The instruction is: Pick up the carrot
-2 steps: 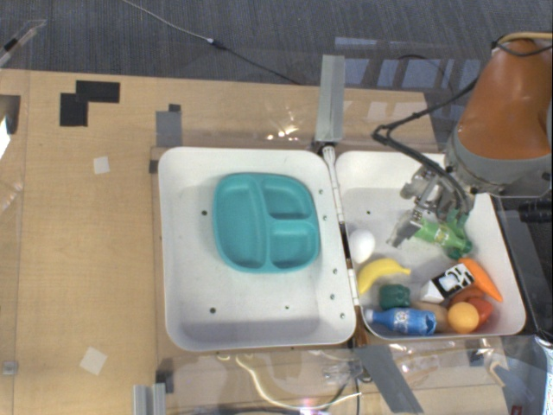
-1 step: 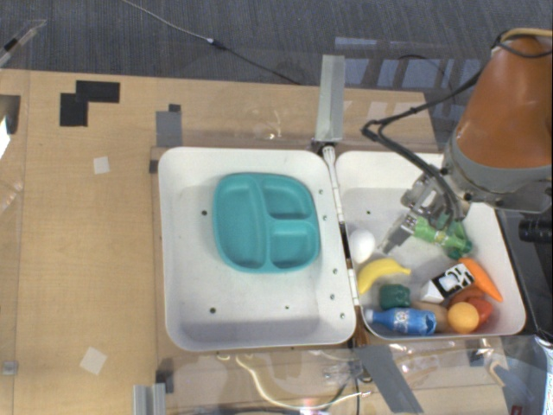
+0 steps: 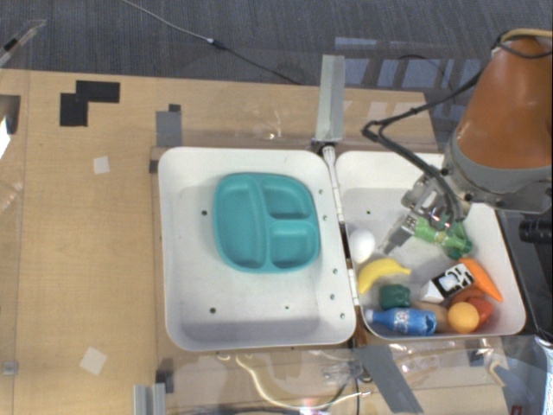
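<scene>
The carrot (image 3: 481, 280) is orange with a green leafy top and lies slanted near the right wall of the right bin (image 3: 373, 199). My gripper (image 3: 419, 230) hangs low over that bin, just up and left of the carrot's green end. Its fingers stand apart: one grey finger (image 3: 395, 234) points down-left over bare bin floor, and the other is close to the green top. Nothing sits between them, so the gripper is open. The arm's orange band covers the bin's far right corner.
A white egg (image 3: 361, 245), a banana (image 3: 381, 273), a dark green piece (image 3: 396, 296), a blue bottle (image 3: 402, 321), an orange fruit (image 3: 464, 317) and a black-and-white block (image 3: 454, 279) crowd the right bin's front. The left bin (image 3: 186, 318) holds a teal divided plate (image 3: 266, 221).
</scene>
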Available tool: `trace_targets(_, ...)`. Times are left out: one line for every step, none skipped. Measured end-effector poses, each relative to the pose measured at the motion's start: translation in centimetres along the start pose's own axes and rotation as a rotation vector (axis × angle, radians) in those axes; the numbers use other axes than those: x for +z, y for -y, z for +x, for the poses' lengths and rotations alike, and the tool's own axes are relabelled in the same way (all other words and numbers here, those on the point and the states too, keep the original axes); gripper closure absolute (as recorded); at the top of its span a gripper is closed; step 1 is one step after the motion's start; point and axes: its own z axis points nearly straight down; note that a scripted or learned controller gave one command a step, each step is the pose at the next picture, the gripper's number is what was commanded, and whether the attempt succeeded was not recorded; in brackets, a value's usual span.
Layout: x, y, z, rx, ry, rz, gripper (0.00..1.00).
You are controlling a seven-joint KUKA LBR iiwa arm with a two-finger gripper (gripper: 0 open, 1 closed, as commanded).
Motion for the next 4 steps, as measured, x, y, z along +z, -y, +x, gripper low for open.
trace_targets(11.5,-2.0,3.8,0.033,-0.01,0.006,0.0)
trace_targets(9.9,-2.2,3.4,0.029,0.003,-0.004,1.0)
trace_targets(11.1,-7.8,5.9,0.201,-0.005,0.001,1.0)
trace_targets(-4.7,-3.4,4.2,0.015,0.007,-0.008,1.0)
